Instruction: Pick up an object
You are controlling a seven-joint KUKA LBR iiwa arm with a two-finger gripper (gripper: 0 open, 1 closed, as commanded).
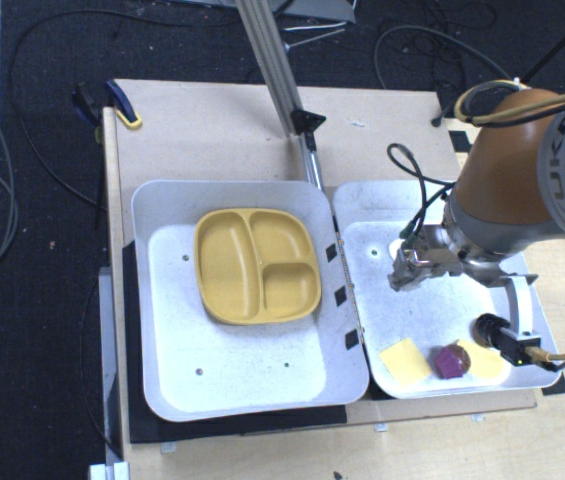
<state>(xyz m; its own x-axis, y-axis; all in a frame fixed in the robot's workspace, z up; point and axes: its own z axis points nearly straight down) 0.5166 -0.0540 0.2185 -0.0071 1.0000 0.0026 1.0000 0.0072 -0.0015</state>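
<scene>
A small purple rounded lump [450, 361], perhaps a soft toy or fruit, lies near the front edge of the right-hand shallow white bin [377, 223]. Just left of it, close or touching, a flat pale yellow square block [406, 360] rests flat.

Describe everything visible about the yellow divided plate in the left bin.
The yellow divided plate is a rounded-square tray, apparently matte plastic, with a raised rim and three compartments: one long section on its left side and two smaller ones on the right, split by low ridges. Nothing lies in any compartment. It sits flat and right side up, turned slightly askew, in the upper middle of the left bin, resting on the bin's white floor. Nothing else touches it; the gripper hangs over the right bin, well apart from it.
</scene>
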